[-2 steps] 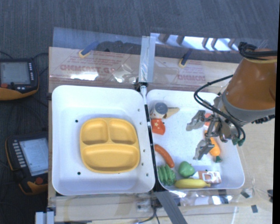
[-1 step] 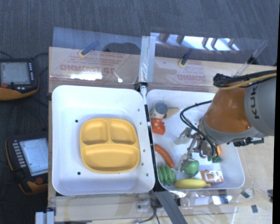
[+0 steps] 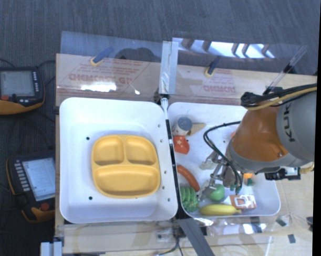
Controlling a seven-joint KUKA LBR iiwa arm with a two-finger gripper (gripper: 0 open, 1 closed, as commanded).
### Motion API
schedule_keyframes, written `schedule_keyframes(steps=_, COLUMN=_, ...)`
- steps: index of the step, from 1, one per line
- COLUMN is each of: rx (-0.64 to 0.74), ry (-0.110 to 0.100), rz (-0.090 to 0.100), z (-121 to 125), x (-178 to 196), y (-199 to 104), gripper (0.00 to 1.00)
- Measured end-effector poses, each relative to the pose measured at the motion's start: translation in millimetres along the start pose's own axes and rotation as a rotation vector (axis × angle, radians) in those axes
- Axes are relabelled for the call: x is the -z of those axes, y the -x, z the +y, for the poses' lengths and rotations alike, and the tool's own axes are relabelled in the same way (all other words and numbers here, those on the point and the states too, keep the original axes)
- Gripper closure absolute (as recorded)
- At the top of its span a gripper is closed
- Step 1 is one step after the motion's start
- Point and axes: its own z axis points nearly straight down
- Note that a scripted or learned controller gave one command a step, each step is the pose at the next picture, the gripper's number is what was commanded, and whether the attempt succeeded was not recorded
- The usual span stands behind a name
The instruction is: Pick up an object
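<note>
My gripper (image 3: 218, 178) hangs low over the right bin (image 3: 263, 207), under the arm's orange band. Just below its tip lies a small green round fruit (image 3: 217, 194), which nothing visibly grips. A yellow banana (image 3: 219, 210) lies along the bin's front wall. To its left is a green leafy vegetable (image 3: 188, 198), and above that a red sausage (image 3: 187, 176). A red piece (image 3: 181, 145) and a grey cup (image 3: 184, 123) sit at the bin's far left. A small orange and white box (image 3: 243, 202) rests to the right of the banana.
The left bin (image 3: 75, 148) holds a yellow compartment tray (image 3: 126, 165). A raised divider (image 3: 170, 151) separates the two bins. Black cables (image 3: 218, 137) loop from the arm over the right bin. Handheld controllers (image 3: 17, 88) lie left of the bench.
</note>
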Motion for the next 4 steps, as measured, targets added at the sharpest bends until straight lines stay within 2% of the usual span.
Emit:
schedule_keyframes(steps=1, rx=0.04, ry=-0.004, rz=0.01, z=12.6, x=-1.3, y=19.3, gripper=0.0)
schedule_keyframes(steps=2, rx=0.041, ry=-0.003, rz=0.004, z=14.6, x=9.5, y=21.1, gripper=1.0)
schedule_keyframes(steps=3, rx=0.024, ry=-0.002, rz=0.021, z=-60.0, x=90.0, y=99.7, gripper=1.0)
schedule_keyframes(steps=4, rx=0.024, ry=-0.003, rz=0.021, z=-59.9, x=89.7, y=99.5, gripper=0.0)
